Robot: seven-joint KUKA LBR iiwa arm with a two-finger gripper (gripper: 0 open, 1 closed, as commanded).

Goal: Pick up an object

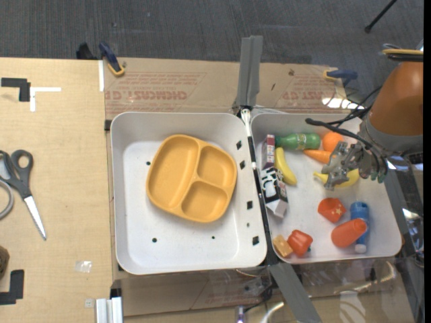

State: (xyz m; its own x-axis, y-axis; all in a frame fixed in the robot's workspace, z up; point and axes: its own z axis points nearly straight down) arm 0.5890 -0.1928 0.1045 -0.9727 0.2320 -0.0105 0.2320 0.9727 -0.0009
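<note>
Two white bins sit side by side on your bench (54,200). The left bin (128,247) holds a yellow plate (192,177) with three compartments, lying flat near the middle. The right bin (390,247) is crowded with toys, and your arm (401,106) reaches in over its right side. The pincer (340,167) hangs low above a small curved yellow piece (347,180), perhaps a banana, which lies just right of the bin's centre; whether the pincer is wide or narrow you cannot tell, as its tips blur into that piece. Just above it lies an orange carrot (320,155), and beyond that a green bottle (300,140). A longer yellow banana (285,167) rests to the left beside a black-and-white carton (273,187). Below the pincer you see a red tomato-like toy (330,209), a blue bottle (359,212) and an orange-red bottle (349,233). Scissors (23,184) lie on the bench's left.
</note>
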